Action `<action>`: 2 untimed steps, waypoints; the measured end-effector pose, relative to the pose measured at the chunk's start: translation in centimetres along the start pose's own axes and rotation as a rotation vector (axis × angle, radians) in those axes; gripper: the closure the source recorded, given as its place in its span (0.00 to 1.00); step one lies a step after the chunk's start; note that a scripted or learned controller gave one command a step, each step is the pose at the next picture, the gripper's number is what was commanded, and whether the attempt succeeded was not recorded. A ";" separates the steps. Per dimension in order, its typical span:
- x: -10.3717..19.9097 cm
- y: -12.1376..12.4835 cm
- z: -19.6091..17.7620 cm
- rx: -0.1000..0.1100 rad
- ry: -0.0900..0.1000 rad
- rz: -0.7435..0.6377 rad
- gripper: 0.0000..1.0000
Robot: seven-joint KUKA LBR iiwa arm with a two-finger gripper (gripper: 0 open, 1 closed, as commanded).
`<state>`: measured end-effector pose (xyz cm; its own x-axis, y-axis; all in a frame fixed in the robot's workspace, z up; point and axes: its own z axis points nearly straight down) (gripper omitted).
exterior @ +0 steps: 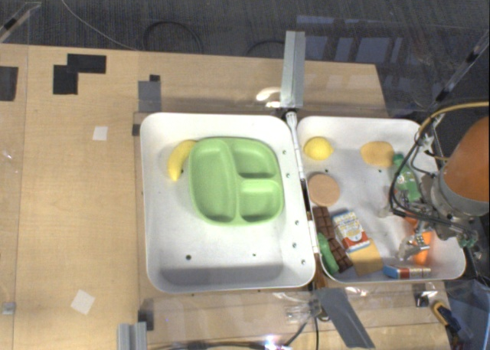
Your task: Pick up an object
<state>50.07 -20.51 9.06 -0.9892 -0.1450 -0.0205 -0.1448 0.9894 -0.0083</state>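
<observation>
My gripper point(418, 244) hangs low over the right bin's point(360, 121) near right corner, at the end of the grey arm with its orange band point(468, 166). It is right over a small orange object point(425, 237), which it partly hides. A blue and red marker point(406, 271) lies just in front of it. A green object point(403, 183) sits behind it, close to the wrist. Whether anything is held cannot be seen.
The right bin also holds a lemon point(318, 148), a tan disc point(324, 188), a yellow-orange piece point(377, 153), a chocolate bar point(329, 238), a small carton point(350, 230) and a yellow block point(367, 259). In the left bin point(214, 268) lie a green divided tray point(233, 180) and a banana point(178, 159).
</observation>
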 end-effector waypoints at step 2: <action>-0.7 -0.2 0.0 0.000 0.007 -0.081 0.00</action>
<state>50.81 -20.65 9.08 -0.9743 -0.2249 -0.0131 -0.2248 0.9743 -0.0096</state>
